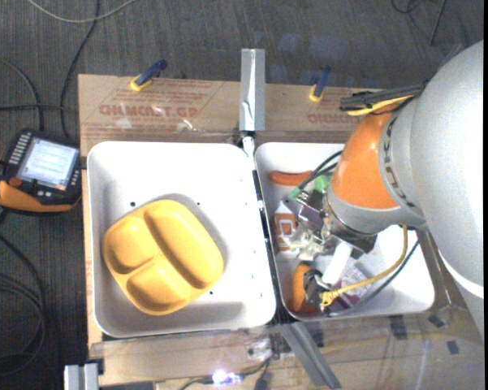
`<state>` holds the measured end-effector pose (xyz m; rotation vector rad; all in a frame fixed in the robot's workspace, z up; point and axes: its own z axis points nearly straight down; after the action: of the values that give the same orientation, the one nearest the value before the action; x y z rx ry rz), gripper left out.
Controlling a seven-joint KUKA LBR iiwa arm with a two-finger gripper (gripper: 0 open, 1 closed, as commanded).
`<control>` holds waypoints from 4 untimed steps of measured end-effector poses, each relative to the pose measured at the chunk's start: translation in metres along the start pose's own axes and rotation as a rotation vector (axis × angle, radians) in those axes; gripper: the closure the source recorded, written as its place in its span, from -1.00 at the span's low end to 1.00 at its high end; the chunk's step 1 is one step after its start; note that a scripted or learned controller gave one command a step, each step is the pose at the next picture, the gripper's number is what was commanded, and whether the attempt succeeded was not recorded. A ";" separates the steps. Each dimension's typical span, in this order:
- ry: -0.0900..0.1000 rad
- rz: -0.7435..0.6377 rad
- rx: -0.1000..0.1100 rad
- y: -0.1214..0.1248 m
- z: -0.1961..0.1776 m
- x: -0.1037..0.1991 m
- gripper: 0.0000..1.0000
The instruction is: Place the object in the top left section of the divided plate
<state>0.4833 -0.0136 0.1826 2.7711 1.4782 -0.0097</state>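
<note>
Gripper (318, 260), finger state not discernible, low among clutter in right bin (406, 299); yellow divided plate (164, 254) lies well left in left bin (114, 169).

The left bin (114, 169) has open room around the yellow divided plate (163, 254); the right bin (422, 295) is crowded with small objects under the arm (373, 177).

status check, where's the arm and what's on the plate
Gripper down in the right bin, among the clutter. Yellow divided plate in the left bin, nothing in its sections. Nothing blocks the plate.
</note>
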 end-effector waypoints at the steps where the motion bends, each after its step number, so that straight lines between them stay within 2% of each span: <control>1: 0.001 -0.347 0.001 -0.001 0.000 0.073 1.00; 2: -0.002 -0.348 0.005 -0.002 -0.008 0.073 1.00; 3: 0.000 -0.554 -0.003 0.011 -0.074 0.136 1.00; 4: 0.001 -0.679 -0.004 -0.041 -0.132 0.209 1.00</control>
<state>0.5663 0.1838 0.3134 2.1203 2.3155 -0.0051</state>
